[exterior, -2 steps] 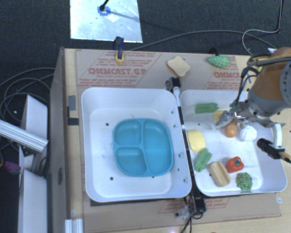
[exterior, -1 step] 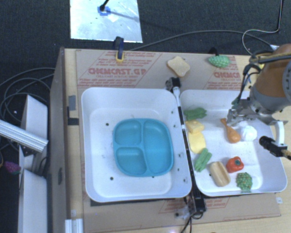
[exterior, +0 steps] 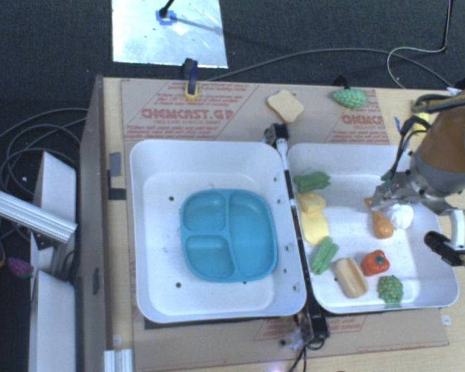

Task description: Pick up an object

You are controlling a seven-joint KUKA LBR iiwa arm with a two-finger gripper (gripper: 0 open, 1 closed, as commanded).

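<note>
A blue tray (exterior: 229, 235) lay in the white bin (exterior: 151, 177) well to the view's left of the claw (exterior: 391, 204). Above the claw in the view, on the cardboard (exterior: 217, 108), sat a toast slice (exterior: 285, 105) and a green toy (exterior: 350, 97). A clamp (exterior: 191, 80) and a foil sheet (exterior: 167, 18) lay farther up-left.

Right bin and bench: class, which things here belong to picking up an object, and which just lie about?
In the job:
gripper
orange piece and white piece beneath it
other toy foods in the right bin: red tomato, bread roll, broccoli

Lying about:
blue divided plate
toast slice and green toy on the bench
</note>
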